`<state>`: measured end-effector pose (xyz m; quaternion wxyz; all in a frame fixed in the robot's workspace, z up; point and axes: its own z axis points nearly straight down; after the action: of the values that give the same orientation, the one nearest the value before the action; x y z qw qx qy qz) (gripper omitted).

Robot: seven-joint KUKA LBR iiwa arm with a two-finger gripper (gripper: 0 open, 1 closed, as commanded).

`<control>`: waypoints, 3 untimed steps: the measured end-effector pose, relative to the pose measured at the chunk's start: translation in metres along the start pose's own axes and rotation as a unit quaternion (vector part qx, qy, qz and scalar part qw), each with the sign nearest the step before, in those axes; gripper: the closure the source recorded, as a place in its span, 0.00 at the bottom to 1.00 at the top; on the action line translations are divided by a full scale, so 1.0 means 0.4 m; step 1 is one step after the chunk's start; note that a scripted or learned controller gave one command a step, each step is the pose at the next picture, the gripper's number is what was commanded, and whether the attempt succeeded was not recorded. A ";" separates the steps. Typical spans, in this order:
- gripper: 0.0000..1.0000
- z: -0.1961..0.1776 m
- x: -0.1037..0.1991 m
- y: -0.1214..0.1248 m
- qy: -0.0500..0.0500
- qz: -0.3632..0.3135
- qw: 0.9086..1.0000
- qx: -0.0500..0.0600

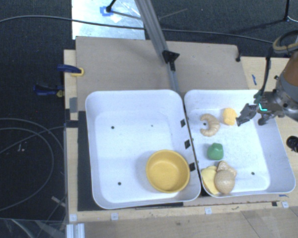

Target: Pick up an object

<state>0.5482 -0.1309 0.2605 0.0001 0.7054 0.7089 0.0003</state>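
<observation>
In the right bin (275, 152) lie a small yellow piece (229, 116), a tan croissant-shaped piece (210, 124), a green block (215, 151) and, at the front, a beige lump (224, 178) resting on a pale yellow piece (208, 174). My gripper (253, 115) hovers over the bin's back right part, just right of the small yellow piece. Its dark fingers (245, 115) spread apart, open, with nothing between them.
The left bin (134, 113) holds a yellow bowl (167, 170) near its front right corner. A grey pole (154, 26) slants down from the top to the bins' back edge. Clamps (69, 71) sit at the bench's left edge.
</observation>
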 end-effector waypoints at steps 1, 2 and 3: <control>0.00 -0.002 0.000 0.001 0.000 0.000 1.000 -0.001; 0.00 0.145 -0.014 -0.013 0.000 0.002 1.000 0.001; 0.00 0.297 -0.029 -0.020 0.000 0.002 1.000 0.002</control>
<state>0.5404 -0.1426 0.1417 -0.0015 0.7069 0.7073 -0.0012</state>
